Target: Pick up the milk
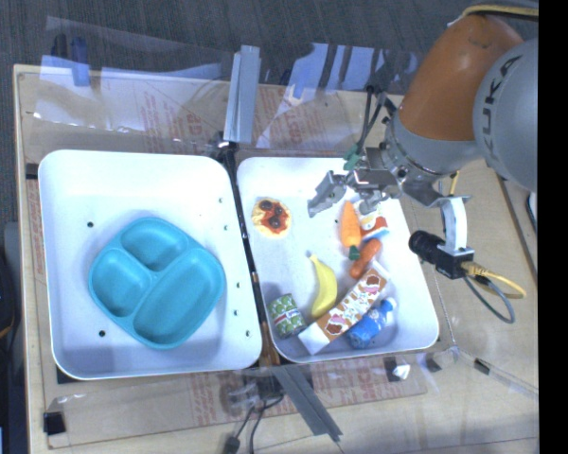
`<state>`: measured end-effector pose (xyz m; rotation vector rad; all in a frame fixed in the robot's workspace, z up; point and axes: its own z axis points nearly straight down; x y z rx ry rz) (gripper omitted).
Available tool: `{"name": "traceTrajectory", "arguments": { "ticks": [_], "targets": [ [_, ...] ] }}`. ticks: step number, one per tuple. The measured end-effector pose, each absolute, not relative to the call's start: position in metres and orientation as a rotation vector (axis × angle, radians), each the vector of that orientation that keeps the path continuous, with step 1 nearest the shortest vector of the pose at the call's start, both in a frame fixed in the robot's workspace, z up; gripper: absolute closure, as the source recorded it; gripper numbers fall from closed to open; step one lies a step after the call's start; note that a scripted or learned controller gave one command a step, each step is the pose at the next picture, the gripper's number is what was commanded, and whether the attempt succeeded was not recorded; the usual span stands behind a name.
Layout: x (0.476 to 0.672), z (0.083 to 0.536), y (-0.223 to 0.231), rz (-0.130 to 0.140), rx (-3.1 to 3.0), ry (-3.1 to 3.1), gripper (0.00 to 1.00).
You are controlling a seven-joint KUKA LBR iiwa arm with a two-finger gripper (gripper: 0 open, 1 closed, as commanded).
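Note:
The milk is a white carton with a coloured print. It lies on its side, slanted, near the front of the right bin, between a banana and a blue bottle. My gripper hovers over the back of that bin, well behind the carton. Its fingers are spread open with nothing between them. An orange carrot lies just below the fingertips.
The right bin also holds a pizza slice, a green can, a red and white item and an orange-red vegetable. A blue divided plate sits in the left bin.

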<state>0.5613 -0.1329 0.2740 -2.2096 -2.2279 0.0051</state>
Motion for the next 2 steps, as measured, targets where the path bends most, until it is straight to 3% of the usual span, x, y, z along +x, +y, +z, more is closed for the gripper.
{"name": "traceTrajectory", "arguments": {
  "ticks": [1,2],
  "targets": [
    [0.623,0.142,-0.115,0.009,-2.097,-2.333,0.00],
    [0.657,0.093,-0.116,0.007,-1.744,-2.623,0.00]
  ]
}}
